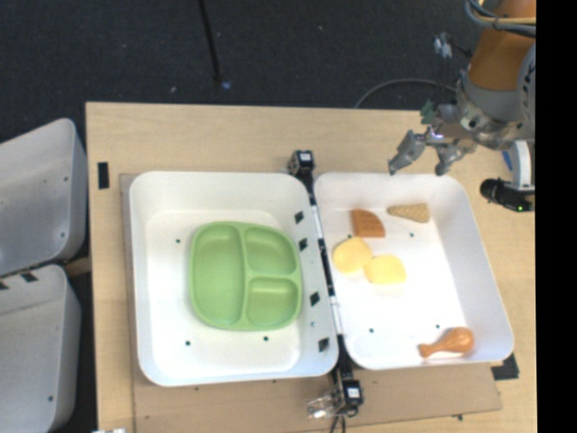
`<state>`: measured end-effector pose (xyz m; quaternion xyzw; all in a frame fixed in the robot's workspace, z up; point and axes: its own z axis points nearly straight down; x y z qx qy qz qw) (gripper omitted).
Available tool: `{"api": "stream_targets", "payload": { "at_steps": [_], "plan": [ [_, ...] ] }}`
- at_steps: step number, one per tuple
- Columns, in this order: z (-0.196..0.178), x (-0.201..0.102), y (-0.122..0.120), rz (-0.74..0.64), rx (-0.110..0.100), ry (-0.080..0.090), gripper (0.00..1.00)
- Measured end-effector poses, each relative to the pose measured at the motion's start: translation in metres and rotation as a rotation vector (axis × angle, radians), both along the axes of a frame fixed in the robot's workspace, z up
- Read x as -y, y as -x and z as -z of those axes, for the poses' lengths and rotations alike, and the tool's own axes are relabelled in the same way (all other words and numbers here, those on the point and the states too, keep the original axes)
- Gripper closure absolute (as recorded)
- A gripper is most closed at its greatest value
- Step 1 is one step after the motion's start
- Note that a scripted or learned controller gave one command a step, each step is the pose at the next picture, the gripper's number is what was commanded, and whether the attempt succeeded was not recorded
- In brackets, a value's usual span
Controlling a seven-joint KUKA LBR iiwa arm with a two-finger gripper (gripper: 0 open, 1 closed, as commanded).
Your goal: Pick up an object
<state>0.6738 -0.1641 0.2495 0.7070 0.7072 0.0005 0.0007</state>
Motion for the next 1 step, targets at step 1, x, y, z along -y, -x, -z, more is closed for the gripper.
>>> {"api": "stream_targets", "payload": {
  "at_steps": [1],
  "plan": [
    [0.0578,-0.0005,0.0097,0.0,-0.006,0.001,0.0]
  ]
}}
